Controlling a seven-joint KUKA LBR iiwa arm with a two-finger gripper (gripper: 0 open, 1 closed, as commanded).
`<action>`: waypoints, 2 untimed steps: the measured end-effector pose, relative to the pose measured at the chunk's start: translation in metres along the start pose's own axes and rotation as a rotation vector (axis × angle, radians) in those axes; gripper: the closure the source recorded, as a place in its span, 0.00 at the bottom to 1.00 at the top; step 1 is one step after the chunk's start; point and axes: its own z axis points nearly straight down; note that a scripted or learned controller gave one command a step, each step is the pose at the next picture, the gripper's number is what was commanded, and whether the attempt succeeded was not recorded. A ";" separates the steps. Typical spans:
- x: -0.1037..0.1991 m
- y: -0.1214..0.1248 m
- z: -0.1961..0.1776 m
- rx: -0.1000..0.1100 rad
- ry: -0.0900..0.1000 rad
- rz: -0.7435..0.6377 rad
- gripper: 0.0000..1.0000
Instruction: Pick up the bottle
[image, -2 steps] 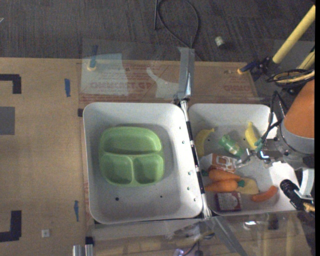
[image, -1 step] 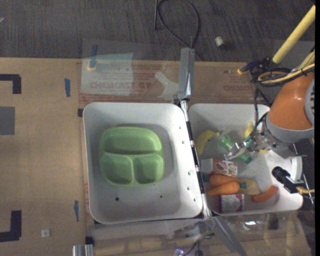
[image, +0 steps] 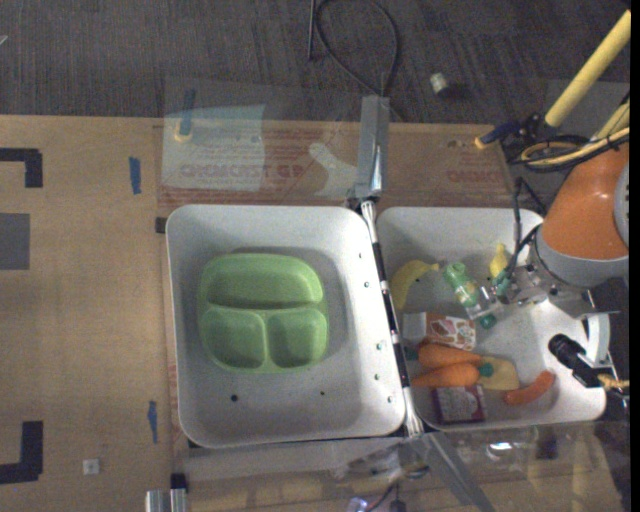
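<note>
the gripper sits just beside the bottle in the right bin — whether it grips, i cannot tell; it should close squarely across the bottle, clear of the banana.

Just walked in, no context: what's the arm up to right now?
The arm is reaching into the right bin, its gripper down at the clear green bottle lying among toy food: a banana, carrots, a small box. Whether it has a hold on the bottle can't be made out. The left bin has a green divided plate, untouched.
</note>
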 end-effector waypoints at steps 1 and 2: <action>0.054 0.007 -0.163 0.008 0.001 0.151 1.00; 0.037 -0.017 -0.171 0.011 0.003 0.111 1.00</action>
